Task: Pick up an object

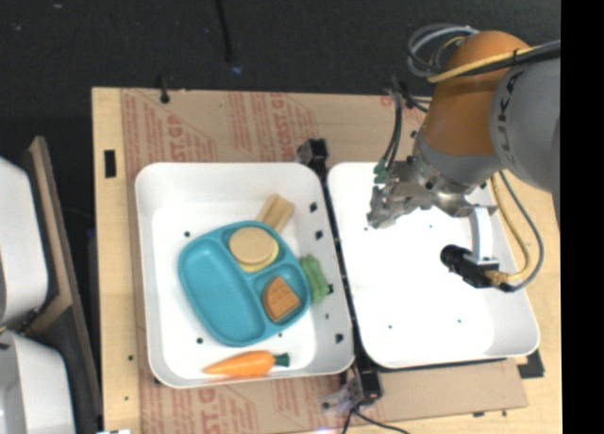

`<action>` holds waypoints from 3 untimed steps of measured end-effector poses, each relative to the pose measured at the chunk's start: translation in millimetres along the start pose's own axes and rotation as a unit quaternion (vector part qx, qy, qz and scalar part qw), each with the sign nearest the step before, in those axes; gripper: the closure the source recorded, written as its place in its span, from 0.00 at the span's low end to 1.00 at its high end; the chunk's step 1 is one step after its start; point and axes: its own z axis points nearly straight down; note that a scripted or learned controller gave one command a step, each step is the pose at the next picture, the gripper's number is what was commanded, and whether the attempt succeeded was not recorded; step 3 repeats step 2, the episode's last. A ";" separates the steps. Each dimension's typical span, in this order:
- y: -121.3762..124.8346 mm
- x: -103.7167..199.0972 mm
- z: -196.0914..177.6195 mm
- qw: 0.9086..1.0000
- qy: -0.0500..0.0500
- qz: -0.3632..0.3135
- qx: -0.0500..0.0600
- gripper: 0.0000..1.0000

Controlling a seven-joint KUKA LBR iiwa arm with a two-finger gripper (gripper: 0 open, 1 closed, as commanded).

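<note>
Nearest you, by the front edge of the left bin (pixel 156 234): an orange carrot (pixel 247 363), lying flat. Behind it, mid-bin, a blue divided tray (pixel 222 295) holding a brown bread-like piece (pixel 281 298) and a round tan disc (pixel 255 246). A green piece (pixel 314 278) sits just beside the tray's right edge; a tan wooden block (pixel 276 210) pokes out at its far side. Right bin (pixel 425 328) – the hand (pixel 381 212) hangs over its far-left corner, nothing visible between the fingers; you can't tell from this angle whether they're spread or pressed together. Both bins sit on the bench (pixel 208 130).
</note>
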 end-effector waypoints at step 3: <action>12.0 114.0 -6.7 1.000 0.000 0.000 0.000 1.00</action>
